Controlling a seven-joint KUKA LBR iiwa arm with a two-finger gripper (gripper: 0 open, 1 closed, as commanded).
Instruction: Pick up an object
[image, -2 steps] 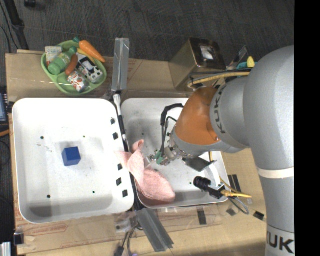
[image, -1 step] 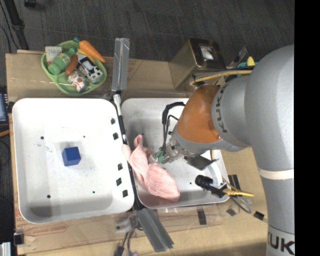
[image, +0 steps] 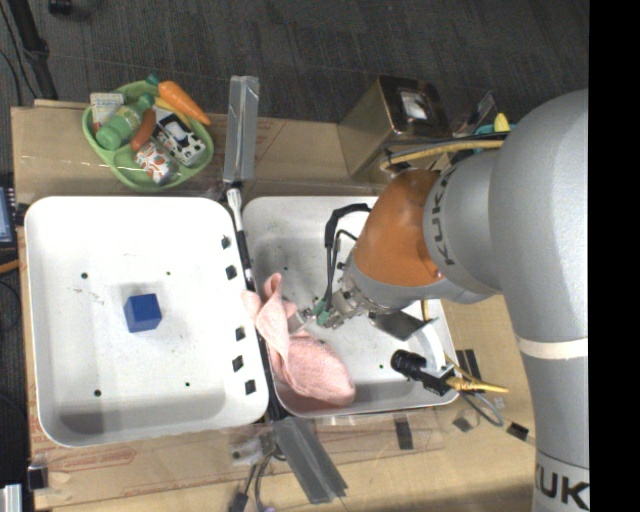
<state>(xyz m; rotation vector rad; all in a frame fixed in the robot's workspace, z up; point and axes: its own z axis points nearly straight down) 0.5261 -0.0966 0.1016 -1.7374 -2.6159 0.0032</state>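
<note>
In the right bin (image: 292, 238), low against its left wall, lies a pink cloth (image: 308, 368); it is soft and rumpled, bunched into a rounded heap at the near end, with one thin corner riding up onto the divider between the bins. The gripper (image: 322, 312) is down at the cloth's upper edge, just beside or touching the folds; whether it is spread or closed on anything I cannot tell from here, since the wrist and the orange band of the arm (image: 395, 245) crowd over it. I'd judge the cloth is the target, since the tool sits so close to it; a limp fabric like that should bunch and lift easily if a fold is caught, though it may drag on the wall. Well apart, in the left bin (image: 120, 235), a small blue cube (image: 143, 311) stands alone, hard-edged and smooth; beyond it a green bowl (image: 96, 142) of toy food sits outside the bins.
</note>
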